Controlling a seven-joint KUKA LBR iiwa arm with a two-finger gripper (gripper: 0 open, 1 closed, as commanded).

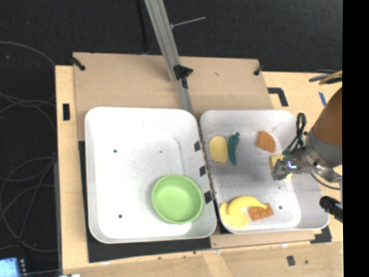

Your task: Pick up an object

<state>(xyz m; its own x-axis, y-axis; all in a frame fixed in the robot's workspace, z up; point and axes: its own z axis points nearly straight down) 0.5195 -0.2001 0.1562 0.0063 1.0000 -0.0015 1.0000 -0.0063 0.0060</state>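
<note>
One green bowl [177, 198] sits far left of the jaws [280, 171]; between them lie two yellow pieces [218, 149], one teal piece [233, 148], two orange pieces [266, 141]. Jaws' state: cannot tell.

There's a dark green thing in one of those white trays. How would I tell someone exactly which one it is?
Look at the right bin, the one the arm reaches into. Near its left wall, in the upper part, lies a pale yellow piece; the teal-green object lies right beside it, on its right. It is the narrow, dark item there, while its neighbours are yellow or orange.
</note>
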